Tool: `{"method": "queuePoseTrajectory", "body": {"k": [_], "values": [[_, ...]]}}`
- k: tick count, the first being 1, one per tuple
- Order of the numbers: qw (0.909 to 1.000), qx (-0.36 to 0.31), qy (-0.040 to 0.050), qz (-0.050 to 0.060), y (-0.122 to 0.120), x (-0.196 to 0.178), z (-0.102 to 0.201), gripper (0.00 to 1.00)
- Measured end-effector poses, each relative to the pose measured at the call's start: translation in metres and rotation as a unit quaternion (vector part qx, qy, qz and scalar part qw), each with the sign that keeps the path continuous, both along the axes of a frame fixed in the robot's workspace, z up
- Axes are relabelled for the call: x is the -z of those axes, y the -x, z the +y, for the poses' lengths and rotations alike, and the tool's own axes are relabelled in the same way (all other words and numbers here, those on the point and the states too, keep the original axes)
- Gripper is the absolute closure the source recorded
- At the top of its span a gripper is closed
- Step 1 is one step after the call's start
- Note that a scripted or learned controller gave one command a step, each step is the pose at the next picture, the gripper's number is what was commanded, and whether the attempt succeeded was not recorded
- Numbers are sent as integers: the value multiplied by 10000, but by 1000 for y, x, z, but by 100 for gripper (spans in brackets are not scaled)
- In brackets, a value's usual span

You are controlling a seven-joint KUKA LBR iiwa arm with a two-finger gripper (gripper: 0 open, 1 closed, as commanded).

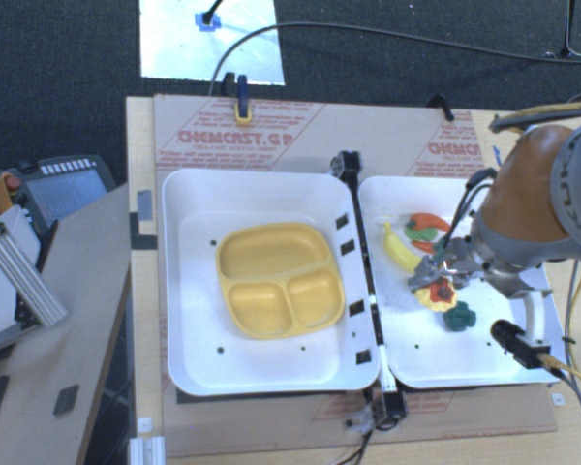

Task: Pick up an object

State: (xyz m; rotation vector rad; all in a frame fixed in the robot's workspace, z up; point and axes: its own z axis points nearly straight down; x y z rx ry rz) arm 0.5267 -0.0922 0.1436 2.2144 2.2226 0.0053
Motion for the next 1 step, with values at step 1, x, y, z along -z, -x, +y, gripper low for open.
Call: {"method": "queuePoseTrajectory", "body": {"k": [1], "values": [[10000,-6,2,-7,-5,-44,4,100]]}}
